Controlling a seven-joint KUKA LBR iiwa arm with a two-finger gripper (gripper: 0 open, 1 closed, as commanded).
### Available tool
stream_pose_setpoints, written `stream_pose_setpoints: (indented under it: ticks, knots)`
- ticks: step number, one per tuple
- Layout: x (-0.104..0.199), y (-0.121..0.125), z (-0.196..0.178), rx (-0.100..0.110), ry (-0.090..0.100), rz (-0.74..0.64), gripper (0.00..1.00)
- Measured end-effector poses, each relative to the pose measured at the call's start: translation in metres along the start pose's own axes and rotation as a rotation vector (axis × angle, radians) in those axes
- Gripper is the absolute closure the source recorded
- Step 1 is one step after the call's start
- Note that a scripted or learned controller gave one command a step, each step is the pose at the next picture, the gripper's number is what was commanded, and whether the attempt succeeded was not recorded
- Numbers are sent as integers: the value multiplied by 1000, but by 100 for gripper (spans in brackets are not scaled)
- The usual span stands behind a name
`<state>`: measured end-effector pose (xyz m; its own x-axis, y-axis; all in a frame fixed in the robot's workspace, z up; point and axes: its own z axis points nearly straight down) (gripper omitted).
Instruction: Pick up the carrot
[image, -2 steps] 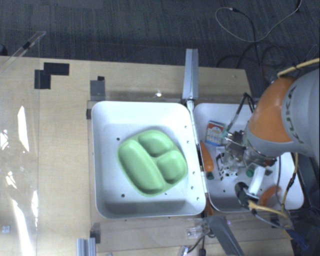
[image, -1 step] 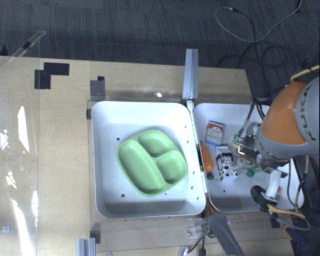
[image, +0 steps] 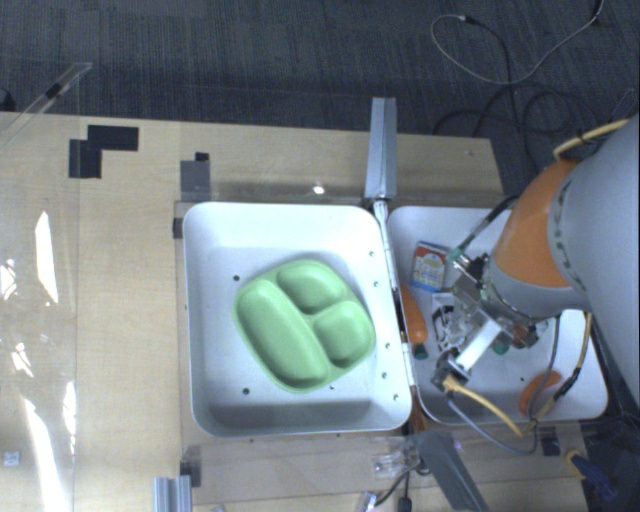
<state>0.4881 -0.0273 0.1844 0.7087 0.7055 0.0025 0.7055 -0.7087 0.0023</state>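
Nothing is lifted yet: the carrot (image: 414, 318) lies beside the gripper (image: 447, 372), whose finger state cannot be told

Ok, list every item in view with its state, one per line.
carrot: lying in the right bin, against its left wall
green divided plate: flat in the left bin
small printed packet: lying in the right bin
claw: low over the right bin, beside the carrot

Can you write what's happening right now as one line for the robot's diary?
task: pick up carrot | carrot: lying in right bin, by its left wall | gripper: above right bin, beside carrot | left bin: green tray
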Motion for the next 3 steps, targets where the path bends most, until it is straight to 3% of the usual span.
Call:
stream_pose_setpoints:
  ticks: [1, 2, 3]
  knots:
    - [16, -14, 1, 1, -3, 550, 100]
    - [-28, 26, -5, 3, -2, 287, 100]
    - [20, -21, 0, 2, 0, -135, 100]
